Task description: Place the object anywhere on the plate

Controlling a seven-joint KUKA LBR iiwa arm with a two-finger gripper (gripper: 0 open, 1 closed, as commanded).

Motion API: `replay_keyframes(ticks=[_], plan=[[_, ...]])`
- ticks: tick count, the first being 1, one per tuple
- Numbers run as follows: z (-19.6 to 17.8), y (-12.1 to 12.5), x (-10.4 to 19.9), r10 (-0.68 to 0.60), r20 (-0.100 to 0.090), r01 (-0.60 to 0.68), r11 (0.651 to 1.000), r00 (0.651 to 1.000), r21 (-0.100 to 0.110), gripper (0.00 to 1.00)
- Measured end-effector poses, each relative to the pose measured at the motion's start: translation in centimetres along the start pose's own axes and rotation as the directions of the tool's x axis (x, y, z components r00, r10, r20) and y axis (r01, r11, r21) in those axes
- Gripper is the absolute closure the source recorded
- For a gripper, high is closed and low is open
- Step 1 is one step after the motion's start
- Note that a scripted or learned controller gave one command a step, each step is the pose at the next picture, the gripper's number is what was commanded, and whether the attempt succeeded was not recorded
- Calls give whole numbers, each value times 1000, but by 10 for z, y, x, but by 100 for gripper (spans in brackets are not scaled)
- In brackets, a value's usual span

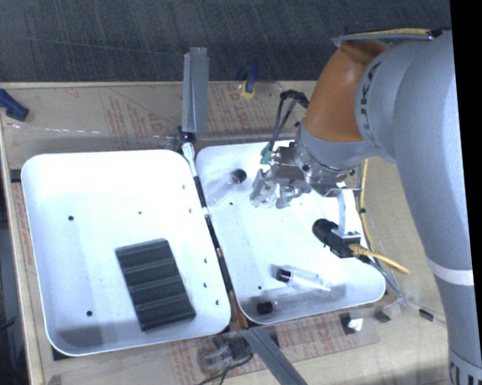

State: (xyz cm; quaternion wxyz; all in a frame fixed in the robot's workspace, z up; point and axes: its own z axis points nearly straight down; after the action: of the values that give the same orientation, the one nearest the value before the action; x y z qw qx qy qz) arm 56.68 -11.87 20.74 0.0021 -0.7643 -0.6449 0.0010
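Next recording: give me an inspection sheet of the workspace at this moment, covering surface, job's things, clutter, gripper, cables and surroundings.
Surface: bench bearing left bin and right bin, side by side.
Job's things: dark ridged plate lies in the left bin; clear tube-like objects with dark caps lie in the right bin, near its front edge.
Clutter: another small clear piece with a dark end at the right bin's back.
Gripper: gripper hangs over the right bin's back part; finger state unclear.
Cables: dark cables run along the wrist; yellow cable beside the right bin.
Surroundings: blue clamp at the bench's corner.
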Motion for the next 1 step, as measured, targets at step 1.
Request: replay_keyframes(ticks=[1], plan=[[17,78,74,279,1,-279,960,960,0,100]])
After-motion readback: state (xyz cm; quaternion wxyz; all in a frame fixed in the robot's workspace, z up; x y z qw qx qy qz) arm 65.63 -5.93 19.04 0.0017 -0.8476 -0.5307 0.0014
